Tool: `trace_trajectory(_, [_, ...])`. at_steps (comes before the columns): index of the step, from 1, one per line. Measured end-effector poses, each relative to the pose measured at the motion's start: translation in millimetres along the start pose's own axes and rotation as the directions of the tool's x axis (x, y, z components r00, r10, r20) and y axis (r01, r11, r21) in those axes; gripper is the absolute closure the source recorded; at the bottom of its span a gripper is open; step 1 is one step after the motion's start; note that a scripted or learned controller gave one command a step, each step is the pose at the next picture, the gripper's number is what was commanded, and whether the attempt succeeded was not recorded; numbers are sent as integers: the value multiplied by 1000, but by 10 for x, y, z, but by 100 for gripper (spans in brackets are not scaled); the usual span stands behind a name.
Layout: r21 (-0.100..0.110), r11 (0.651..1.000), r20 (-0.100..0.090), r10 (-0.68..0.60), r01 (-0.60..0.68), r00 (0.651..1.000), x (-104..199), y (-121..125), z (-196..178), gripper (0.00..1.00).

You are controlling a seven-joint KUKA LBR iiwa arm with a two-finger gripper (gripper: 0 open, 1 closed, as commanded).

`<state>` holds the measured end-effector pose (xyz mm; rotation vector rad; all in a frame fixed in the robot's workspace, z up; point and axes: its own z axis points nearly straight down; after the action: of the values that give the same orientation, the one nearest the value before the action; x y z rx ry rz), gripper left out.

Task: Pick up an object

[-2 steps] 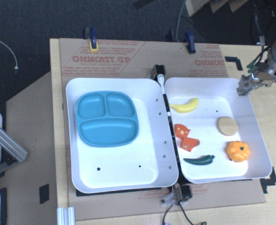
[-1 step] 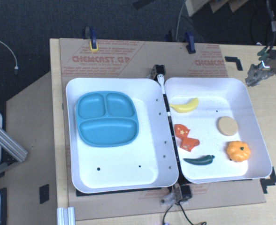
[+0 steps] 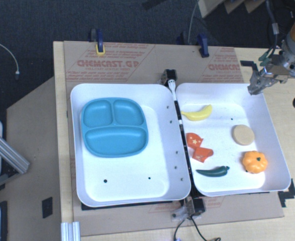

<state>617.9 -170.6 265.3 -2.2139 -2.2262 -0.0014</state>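
Two white bins sit side by side on the bench, and all the small stuff is in the right bin [image 3: 268, 129]. There's a yellow banana [image 3: 197, 113] toward its far left, a red piece [image 3: 197, 147] just near of that along the left side, and a dark green pepper [image 3: 212, 171] lying flat close to the near edge. Over on the right side there's a tan round disc [image 3: 243, 135], with an orange pumpkin [image 3: 254, 161] just beside it on the near side, apart from it. The left bin [image 3: 157, 134] has a blue divided plate [image 3: 115, 127] resting in its far half. The gripper [image 3: 255, 87] hangs over the far right corner of the right bin, right at the rim and well apart from every object, with nothing between its tips. Can't tell from this angle how far it's spread, it's too small and blurry.
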Motion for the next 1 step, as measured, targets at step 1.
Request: trace_trajectory(1, [2, 1000, -1, 0, 0, 1000, 497, -233, -5, 100])
